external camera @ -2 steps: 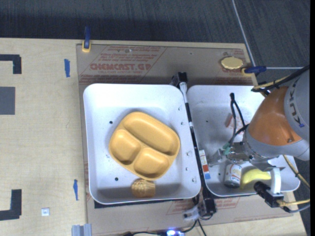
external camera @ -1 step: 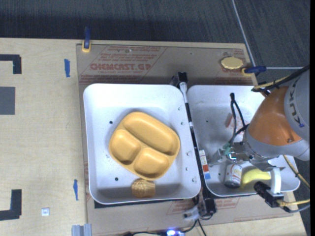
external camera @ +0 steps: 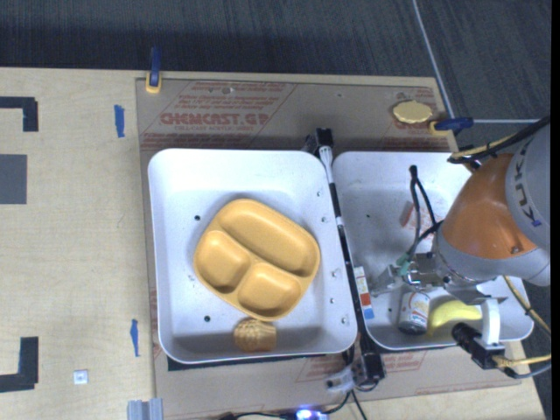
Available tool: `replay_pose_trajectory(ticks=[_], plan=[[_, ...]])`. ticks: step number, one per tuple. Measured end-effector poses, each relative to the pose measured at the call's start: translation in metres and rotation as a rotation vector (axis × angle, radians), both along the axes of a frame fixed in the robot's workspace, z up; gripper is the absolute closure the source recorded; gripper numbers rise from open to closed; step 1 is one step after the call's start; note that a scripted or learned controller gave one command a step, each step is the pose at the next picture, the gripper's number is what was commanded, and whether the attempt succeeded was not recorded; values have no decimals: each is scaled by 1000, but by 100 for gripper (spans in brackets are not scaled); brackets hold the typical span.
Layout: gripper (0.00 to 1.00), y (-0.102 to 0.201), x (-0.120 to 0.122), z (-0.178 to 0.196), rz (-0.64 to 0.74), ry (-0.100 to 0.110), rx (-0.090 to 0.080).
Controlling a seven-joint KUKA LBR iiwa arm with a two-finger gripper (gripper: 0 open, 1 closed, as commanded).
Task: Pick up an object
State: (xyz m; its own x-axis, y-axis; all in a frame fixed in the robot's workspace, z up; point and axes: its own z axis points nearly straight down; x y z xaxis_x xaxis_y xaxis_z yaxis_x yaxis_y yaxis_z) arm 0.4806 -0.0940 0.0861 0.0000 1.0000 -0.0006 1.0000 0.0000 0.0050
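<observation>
My gripper (external camera: 416,278) is low in the right bin (external camera: 376,182), near its front, largely covered by the grey and orange wrist above it. Just below it stands a small can (external camera: 413,312) with a dark label. A yellow banana (external camera: 451,314) lies right beside the can on its right. The gripper sits over the can's top, and I cannot tell if it touches either object. In the left bin (external camera: 175,199) a yellow three-section plate (external camera: 255,256) lies in the middle, with a small tan ridged ball (external camera: 255,333) at its front edge.
A black divider rail (external camera: 337,226) runs between the two bins. Cables trail from the wrist across the right bin's back half. A round tan disc (external camera: 413,112) lies on the cardboard behind the right bin. Blue clamps hold the bench edges.
</observation>
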Motion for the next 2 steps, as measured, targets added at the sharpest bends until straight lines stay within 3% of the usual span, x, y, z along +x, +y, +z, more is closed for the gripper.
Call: replay_pose_trajectory(ticks=[2], plan=[[0, 1, 0, 0, -1, 0, -1]])
